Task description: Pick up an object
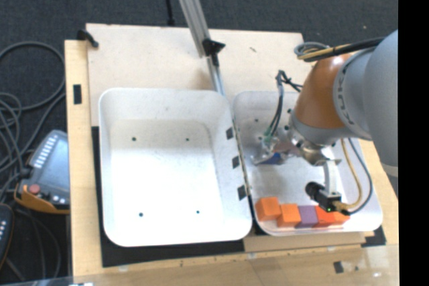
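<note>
Starting at the near wall of the right bin (373,221), four blocks sit in a row along it: an orange block (269,207) at the left end, a second orange block (290,213) touching it, a purple block (308,215) next, and a reddish-orange block (328,216) at the right end, partly behind a black fitting on the arm. Their row runs lengthwise along that wall; each block looks roughly cubic, so none has a clear long axis of its own. Farther from the wall, near the middle of the bin floor, the gripper (271,156) hangs low, with a small blue item (273,158) at its tip; whether it is clenched or released I cannot tell, as the wrist hides it. Judging by this, the task is at the reach-and-grasp step, with nothing visibly lifted. The next move calls for a firm closure on one item and a straight lift clear of the bin walls. Beyond that the grey arm (358,94) with its orange band rises to the right, and the left bin (110,104) lies past the shared wall.
</note>
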`<state>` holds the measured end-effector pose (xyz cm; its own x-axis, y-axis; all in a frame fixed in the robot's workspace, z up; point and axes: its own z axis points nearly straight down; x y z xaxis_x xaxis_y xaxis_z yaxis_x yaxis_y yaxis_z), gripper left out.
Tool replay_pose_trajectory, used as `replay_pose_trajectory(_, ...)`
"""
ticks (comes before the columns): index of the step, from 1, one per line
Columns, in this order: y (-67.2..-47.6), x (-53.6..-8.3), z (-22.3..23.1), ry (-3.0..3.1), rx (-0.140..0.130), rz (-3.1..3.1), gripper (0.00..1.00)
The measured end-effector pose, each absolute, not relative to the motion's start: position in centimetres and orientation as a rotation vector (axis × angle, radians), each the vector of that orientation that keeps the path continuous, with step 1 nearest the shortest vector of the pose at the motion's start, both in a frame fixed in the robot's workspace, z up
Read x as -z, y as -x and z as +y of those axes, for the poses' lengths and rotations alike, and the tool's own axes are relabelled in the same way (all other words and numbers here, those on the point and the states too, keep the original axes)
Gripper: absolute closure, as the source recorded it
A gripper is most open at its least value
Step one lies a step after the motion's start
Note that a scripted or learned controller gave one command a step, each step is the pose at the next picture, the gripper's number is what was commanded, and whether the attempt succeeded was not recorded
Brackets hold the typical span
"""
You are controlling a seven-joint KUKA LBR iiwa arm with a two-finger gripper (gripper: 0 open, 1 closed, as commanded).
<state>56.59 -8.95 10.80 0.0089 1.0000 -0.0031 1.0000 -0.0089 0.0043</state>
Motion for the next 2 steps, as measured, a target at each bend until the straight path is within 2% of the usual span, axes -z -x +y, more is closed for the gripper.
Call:
replay_pose_trajectory(1, -54.0, -20.1, -0.4, -2.209, -0.011, 2.229, 1.00)
replay_pose_trajectory(2, -53.5, -19.6, 3.8, -2.215, -0.002, 2.231, 1.00)
